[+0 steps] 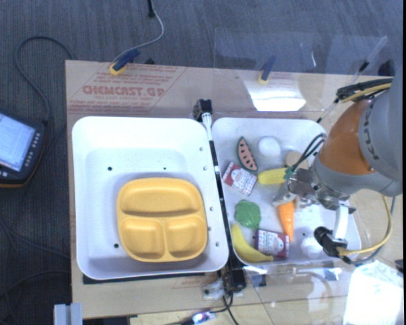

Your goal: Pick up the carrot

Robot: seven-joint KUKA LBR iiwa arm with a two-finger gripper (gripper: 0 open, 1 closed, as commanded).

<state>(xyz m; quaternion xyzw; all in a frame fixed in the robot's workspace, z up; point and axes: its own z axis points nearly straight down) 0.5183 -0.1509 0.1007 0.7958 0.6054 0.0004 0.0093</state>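
Observation:
The orange carrot [286, 221] lies in the right bin [304, 128], pointing towards the bin's front edge. My gripper [289, 192] hangs right above the carrot's upper end, low in the bin. The grey arm with its orange band [345, 144] reaches in from the right and covers the bin's right part. From this angle I cannot make out whether anything is between the gripper's tips.
Around the carrot lie a green vegetable [247, 213], a banana [249, 248], a dark red packet [271, 241], a yellow piece [272, 176], a red packet [239, 179], a watermelon slice [245, 153] and a white ball [268, 145]. The left bin [95, 147] holds a yellow divided tray [162, 219].

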